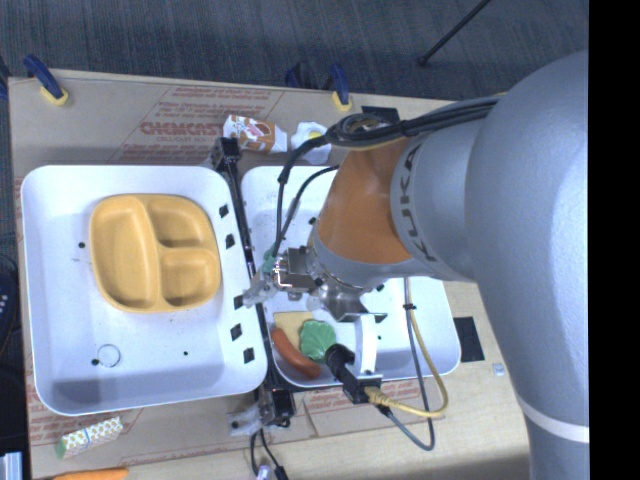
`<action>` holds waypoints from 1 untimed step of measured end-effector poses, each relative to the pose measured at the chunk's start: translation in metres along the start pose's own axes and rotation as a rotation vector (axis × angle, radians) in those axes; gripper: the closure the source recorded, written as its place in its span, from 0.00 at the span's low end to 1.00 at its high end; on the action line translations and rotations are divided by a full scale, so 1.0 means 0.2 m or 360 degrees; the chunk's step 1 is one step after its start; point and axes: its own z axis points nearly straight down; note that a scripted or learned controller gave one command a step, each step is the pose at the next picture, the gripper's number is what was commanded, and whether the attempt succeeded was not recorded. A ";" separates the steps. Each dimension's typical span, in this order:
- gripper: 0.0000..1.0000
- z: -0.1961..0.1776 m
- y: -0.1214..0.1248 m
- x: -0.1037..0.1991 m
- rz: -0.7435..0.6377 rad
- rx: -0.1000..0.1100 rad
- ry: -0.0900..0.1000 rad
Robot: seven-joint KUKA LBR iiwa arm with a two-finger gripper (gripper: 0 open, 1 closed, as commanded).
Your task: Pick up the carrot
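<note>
The carrot (293, 354), a short orange-red stick, lies near the front left corner of the right bin (440, 353). A green lump (317, 337) and a pale yellow piece (289, 324) touch it on its far side. My gripper (325, 313) hangs low over the near half of that bin, just above and behind these three items. The grey arm with its orange band (365, 213) covers most of the right bin and hides the gripper's tips.
In the left bin (50, 298) sits a yellow divided plate (155, 250), with a small clear ring (108, 356) nearer the front. A small packet (250, 132) lies on the bench behind the bins, and a wrapped sweet (90, 436) at the front left.
</note>
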 end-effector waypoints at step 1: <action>0.00 -0.50 0.25 -0.11 -0.0139 -0.0001 -0.0001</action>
